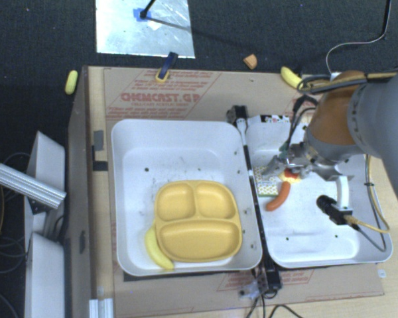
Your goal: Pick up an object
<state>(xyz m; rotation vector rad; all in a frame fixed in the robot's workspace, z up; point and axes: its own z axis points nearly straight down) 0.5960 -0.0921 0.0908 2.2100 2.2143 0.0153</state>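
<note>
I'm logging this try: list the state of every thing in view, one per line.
Yellow plate: right side up, flat in the left bin.
Banana: lying against the plate's near-left rim.
Orange toy: lying slanted in the right bin.
Green pad: flat beside the divider.
Gripper: low over the orange toy's upper end.

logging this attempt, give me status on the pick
Gripper low in right bin, at top end of orange toy. No hold confirmed. Spotted pad right beside toy, divider side.
</note>
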